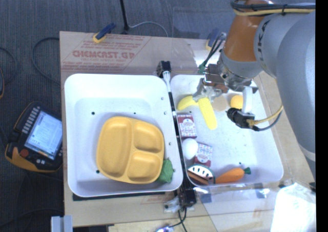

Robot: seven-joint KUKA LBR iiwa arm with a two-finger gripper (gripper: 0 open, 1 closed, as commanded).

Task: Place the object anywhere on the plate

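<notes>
Here the bench carries two white bins side by side. The left bin (77, 118) holds one yellow plate (130, 149) with three compartments, lying flat toward the near right of that bin, and one small green item (167, 171) tucked against the plate's near right edge.

The right bin (266, 149) holds the loose things. Counted: one corn cob (207, 114), one yellow lemon-like piece (185, 103) just left of the cob, one small orange ball (236, 101) to the cob's right, two red-and-white packets (186, 126), the second one (204, 153) nearer the front, one white egg (189, 148) between them, one hot dog (200, 174) at the front edge, and one carrot (230, 175) just beside it on the right.

The arm comes in from the right, and its gripper (210, 91) sits over the far part of the right bin, directly above the upper end of the corn cob. The cob slants down from the fingers (203, 86) toward the front, its upper tip meeting them; whether they pinch it or merely touch it I cannot tell. The cob stays well apart from the plate, with the bin walls between them.
</notes>
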